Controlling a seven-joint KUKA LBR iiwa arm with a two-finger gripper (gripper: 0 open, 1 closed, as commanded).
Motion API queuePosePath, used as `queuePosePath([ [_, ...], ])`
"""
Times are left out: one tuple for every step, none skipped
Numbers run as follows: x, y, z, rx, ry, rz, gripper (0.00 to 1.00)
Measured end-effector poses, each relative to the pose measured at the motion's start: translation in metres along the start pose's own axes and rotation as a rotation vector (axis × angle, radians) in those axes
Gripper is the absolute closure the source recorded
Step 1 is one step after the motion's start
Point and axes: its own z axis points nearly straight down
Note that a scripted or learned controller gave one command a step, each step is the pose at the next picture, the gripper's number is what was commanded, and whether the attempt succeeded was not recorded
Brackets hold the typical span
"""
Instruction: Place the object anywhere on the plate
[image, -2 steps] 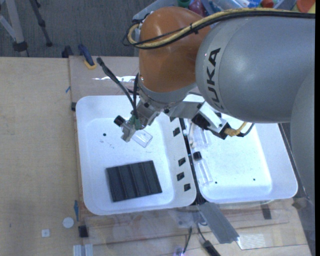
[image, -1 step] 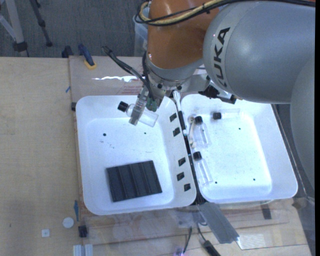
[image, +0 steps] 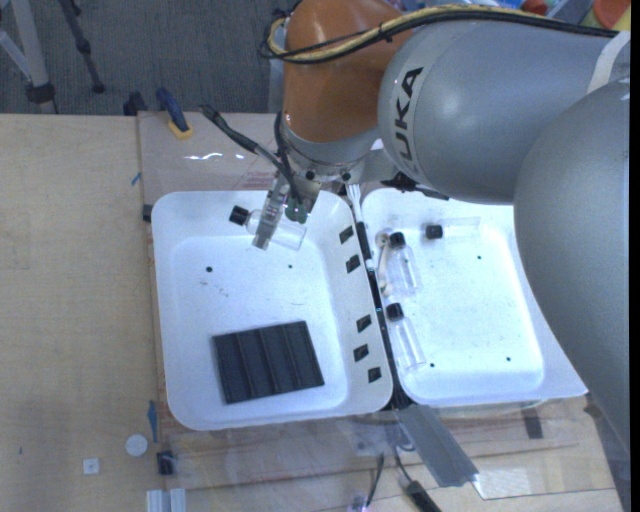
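Apparently mid-carry, the end effector (image: 272, 222) hung over the left bin's (image: 180, 300) upper part, fingers closed around a clear plastic object (image: 284, 232), well short of the dark ridged plate (image: 267, 362) nearer the front.

**benchwatcher:** what's lying around besides the main stuff?

**gridfan:** Wooden table (image: 70, 300) with two white bins side by side, left bin (image: 180, 330) and right bin (image: 500, 300). Black clips (image: 362, 323) run down the seam between them. Blue clamp (image: 176, 115) near the table's far edge, small white disc (image: 136, 445) near the front-left corner, tripod legs (image: 85, 50) on the floor behind.
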Motion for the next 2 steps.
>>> queuePosePath([
  [0.021,0.031,0.019,0.001,0.002,-0.111,1.00],
  [0.032,0.027,-0.016,-0.003,-0.004,-0.238,1.00],
])
